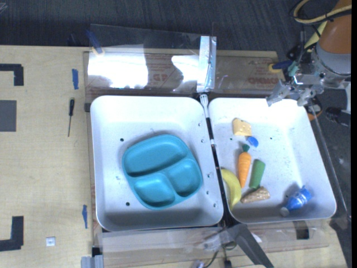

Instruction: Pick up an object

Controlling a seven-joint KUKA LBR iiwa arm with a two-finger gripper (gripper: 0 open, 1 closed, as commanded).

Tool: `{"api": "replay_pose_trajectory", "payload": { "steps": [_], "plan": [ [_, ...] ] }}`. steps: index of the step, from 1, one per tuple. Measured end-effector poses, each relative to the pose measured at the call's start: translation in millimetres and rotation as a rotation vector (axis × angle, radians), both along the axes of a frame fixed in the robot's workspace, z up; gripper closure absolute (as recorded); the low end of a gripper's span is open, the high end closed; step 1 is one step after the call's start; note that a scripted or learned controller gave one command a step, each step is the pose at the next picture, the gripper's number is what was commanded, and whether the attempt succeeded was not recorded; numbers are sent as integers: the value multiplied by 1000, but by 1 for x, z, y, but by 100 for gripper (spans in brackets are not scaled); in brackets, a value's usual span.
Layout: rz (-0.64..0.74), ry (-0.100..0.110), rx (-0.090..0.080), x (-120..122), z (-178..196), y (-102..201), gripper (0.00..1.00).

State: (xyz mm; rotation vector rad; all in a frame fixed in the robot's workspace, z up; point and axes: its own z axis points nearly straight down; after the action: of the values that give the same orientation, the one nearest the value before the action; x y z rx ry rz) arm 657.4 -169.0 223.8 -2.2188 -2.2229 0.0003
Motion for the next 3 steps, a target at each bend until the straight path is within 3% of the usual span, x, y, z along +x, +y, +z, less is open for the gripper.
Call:
{"api": "replay_pose_trajectory", "payload": {
  "steps": [1,2,3],
  "plan": [
    [-40,5,1,-58,-68,47,0],
    [77,-7,-1,-99,-136,72,0],
    [75,-14,-3,-97,-124,71,100]
  ]
}}
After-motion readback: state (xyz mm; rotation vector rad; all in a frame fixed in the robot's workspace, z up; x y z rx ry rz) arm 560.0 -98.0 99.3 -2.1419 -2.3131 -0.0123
